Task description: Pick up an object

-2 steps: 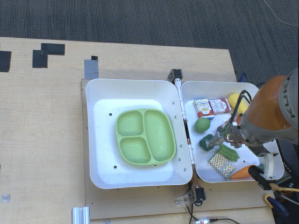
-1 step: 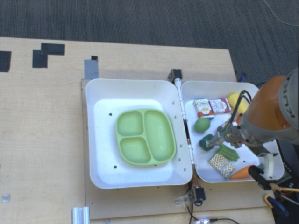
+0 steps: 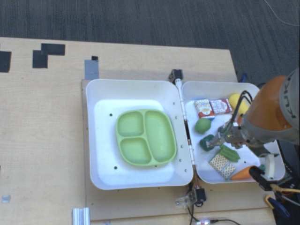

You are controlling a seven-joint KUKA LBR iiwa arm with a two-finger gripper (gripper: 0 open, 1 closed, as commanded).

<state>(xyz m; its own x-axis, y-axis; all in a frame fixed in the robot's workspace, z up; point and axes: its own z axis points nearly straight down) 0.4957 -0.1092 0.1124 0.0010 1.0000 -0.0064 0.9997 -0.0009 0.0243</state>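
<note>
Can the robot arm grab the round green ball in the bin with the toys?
Probably yes. The green ball lies uncovered in the right bin, with nothing on top of it. The end effector hangs just beside it, over the same bin, so a short move should get there.

A robotics lab was indicated: a plywood bench [image 3: 47, 125] marked with black tape squares [image 3: 47, 54], two white bins [image 3: 93, 125] clamped on it, grey carpet [image 3: 140, 13], loose cables [image 3: 276, 13].

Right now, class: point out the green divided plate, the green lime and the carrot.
green divided plate [image 3: 146, 138]: camera view, its centre ridge.
green lime [image 3: 202, 125]: camera view, its top.
carrot [image 3: 243, 174]: camera view, its orange body.
</note>
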